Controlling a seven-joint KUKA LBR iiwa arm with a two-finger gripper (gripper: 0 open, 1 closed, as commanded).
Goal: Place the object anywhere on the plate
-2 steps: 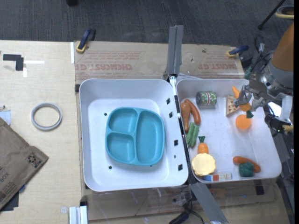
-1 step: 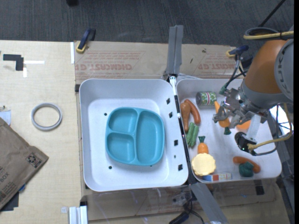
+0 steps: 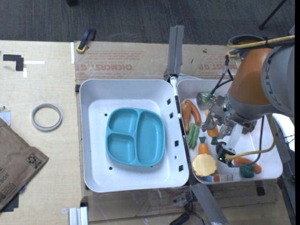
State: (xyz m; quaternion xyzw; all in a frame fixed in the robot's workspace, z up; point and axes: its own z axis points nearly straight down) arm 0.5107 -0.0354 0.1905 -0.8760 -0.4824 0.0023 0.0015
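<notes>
The gripper [image 3: 216,125] hangs low over the right bin [image 3: 276,168], among toy foods. Whether it grips anything cannot be told from this angle. An orange piece [image 3: 212,129] lies right at its tip; a sausage [image 3: 191,111], a green pod [image 3: 193,134], a carrot [image 3: 243,161] and a yellow round [image 3: 205,165] lie around it. The blue plate [image 3: 136,137] sits in the left bin [image 3: 89,125], well apart. Cardboard [image 3: 126,62] behind the bins bears mirrored red print, not legible. A brown box [image 3: 14,165] at the left edge reads "BOX".
</notes>
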